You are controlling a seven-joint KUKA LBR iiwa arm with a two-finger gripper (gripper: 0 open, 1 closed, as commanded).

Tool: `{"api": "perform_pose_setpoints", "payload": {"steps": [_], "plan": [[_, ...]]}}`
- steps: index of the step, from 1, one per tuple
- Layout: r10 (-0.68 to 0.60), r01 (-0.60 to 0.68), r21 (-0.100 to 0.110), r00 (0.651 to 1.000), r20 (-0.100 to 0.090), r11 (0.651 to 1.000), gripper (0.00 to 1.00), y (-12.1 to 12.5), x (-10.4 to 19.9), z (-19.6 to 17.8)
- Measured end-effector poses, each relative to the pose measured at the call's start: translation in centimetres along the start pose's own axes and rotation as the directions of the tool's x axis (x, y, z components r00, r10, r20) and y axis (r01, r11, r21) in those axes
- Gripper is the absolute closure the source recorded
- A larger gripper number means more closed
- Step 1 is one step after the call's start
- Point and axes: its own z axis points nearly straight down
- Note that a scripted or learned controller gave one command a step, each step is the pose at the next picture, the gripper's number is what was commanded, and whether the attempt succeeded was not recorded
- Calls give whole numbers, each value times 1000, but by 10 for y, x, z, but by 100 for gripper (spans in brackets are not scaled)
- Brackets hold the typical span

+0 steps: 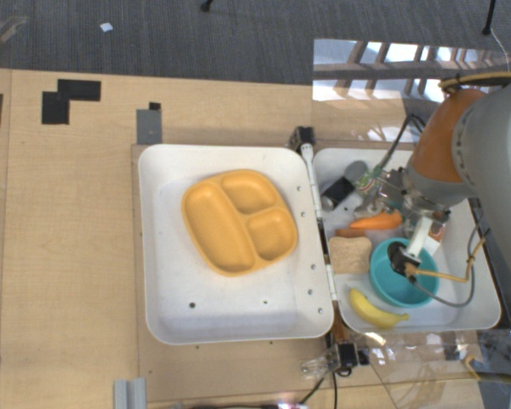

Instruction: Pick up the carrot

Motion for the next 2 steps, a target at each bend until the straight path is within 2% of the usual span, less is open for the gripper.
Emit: {"api": "perform_pose_setpoints", "payload": {"steps": [1,2], "plan": [[205,-205,-2,979,-2,979,0,-35,-36,-1],[198,-198,-7,980,-9,980,100,-32,-31,-14]]}}
